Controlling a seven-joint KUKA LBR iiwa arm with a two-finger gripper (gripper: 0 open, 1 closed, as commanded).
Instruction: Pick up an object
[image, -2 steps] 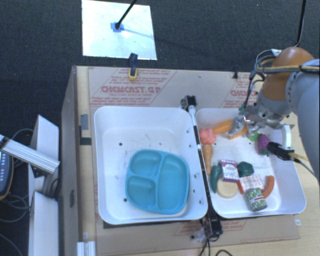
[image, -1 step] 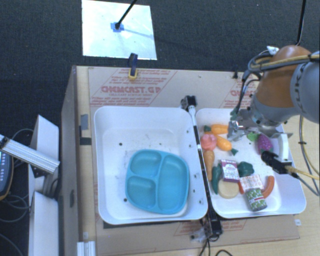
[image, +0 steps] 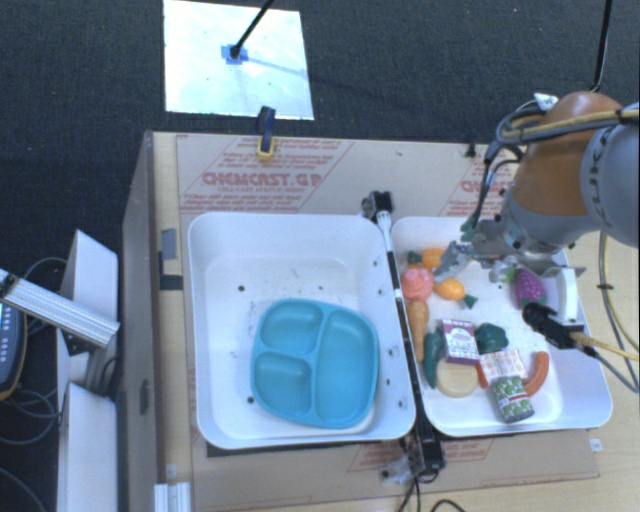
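Note:
The right bin (image: 585, 405) holds several toy foods. Along its left side lie an orange fruit (image: 432, 258), a pink-red fruit (image: 418, 284), a small orange piece (image: 450, 291) and a carrot (image: 417, 316). Purple grapes (image: 528, 288) lie at the right. Nearer the front are a maroon box (image: 460, 340), a green vegetable (image: 491, 337), a yellow disc (image: 456, 381), a green-labelled can (image: 509, 393) and a sausage (image: 538, 372). My gripper (image: 462, 254) hangs over the bin's back part, just right of the orange fruit, and the wrist hides much of it.
The left bin (image: 225, 250) holds a blue divided plate (image: 314, 362). A black clamp (image: 379, 206) sits where the two bins meet at the back. The arm's orange band (image: 555, 165) and cables (image: 610, 345) hang over the right bin's right side.

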